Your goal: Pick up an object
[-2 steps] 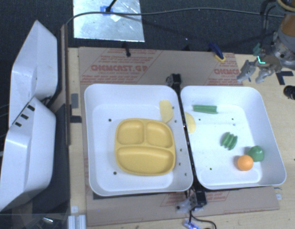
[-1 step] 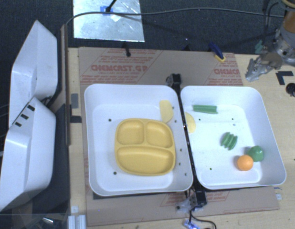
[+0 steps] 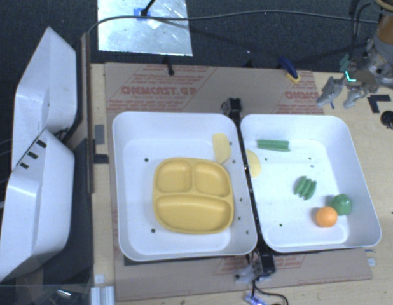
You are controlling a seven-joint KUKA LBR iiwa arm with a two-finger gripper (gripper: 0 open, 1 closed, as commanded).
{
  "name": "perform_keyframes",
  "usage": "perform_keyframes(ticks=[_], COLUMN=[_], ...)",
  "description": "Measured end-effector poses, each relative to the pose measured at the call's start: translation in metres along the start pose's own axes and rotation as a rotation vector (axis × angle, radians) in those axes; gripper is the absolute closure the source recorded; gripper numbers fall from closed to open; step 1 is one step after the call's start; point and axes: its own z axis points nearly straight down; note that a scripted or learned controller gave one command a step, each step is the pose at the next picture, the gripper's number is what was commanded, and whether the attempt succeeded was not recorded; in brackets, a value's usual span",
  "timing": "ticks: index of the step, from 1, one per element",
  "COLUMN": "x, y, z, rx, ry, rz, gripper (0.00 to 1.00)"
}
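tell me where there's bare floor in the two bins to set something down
Right bin: bare floor on its left and lower-left, below the green stick and left of the ridged green piece. Its lower-right corner is crowded by the orange ball and green ball. Left bin: the yellow tray fills the middle, leaving narrow strips along the walls.

Two white bins (image 3: 184, 122), one yellow plate (image 3: 193, 194), two green beans (image 3: 273, 145), one orange (image 3: 326, 216).
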Motion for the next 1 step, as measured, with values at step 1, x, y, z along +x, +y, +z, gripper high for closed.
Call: perform_keyframes(ticks=[1], x=[-0.0357], y=[-0.0857], z=[0.1635], rx=[0.015], ry=[0.003], rz=[0.008], gripper=[0.0])
